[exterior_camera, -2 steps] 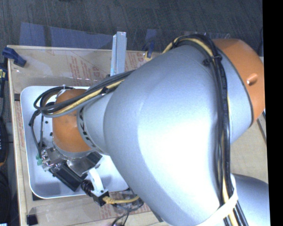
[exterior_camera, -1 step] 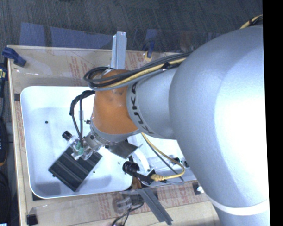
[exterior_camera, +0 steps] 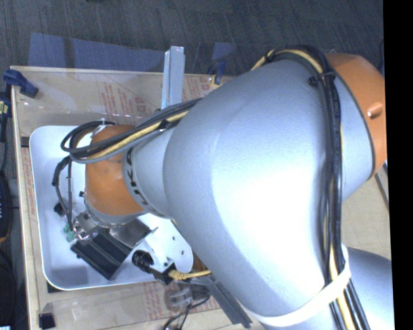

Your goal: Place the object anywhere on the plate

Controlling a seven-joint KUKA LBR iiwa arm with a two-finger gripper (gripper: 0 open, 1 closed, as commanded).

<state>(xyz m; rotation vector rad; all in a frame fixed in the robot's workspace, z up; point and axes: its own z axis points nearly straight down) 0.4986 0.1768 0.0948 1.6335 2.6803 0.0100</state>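
Note:
My grey arm (exterior_camera: 261, 186) fills most of the camera view, reaching from the right over the left white bin (exterior_camera: 42, 200). The orange band (exterior_camera: 109, 174) above the wrist sits over the bin's middle. Below it the black gripper body (exterior_camera: 98, 253) points down toward the bin's near left corner. The fingertips are hidden under the gripper body. A small green bit (exterior_camera: 69, 230) peeks out at the gripper's left side; I cannot tell what it is. The arm covers the rest of the bin floor.
Black and yellow cables (exterior_camera: 91, 141) loop over the wrist. A metal upright post (exterior_camera: 173, 77) stands behind the bin at the bench's far edge. Blue clamps (exterior_camera: 17, 83) sit at the bench's far left corner. The wooden bench rim (exterior_camera: 20, 167) frames the bin.

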